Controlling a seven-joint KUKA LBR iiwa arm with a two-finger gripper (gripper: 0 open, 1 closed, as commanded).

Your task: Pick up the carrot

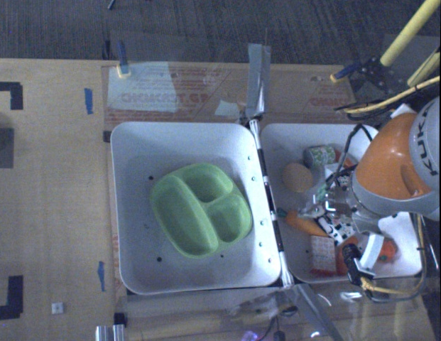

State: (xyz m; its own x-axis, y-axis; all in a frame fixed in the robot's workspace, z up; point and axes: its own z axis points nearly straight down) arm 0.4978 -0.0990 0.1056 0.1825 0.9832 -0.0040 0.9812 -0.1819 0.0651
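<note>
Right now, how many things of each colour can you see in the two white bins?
Green: 2, the divided plate and a small can
Orange: 1, the carrot
Tan: 1, a roundish lump
Total: 4 clear ones; more lie half-hidden under the arm.

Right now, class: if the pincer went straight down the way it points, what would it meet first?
Most likely the carrot, lying in the right bin just under the pincer. Depth is hard to judge from above, so the tips may land slightly beside it.
</note>
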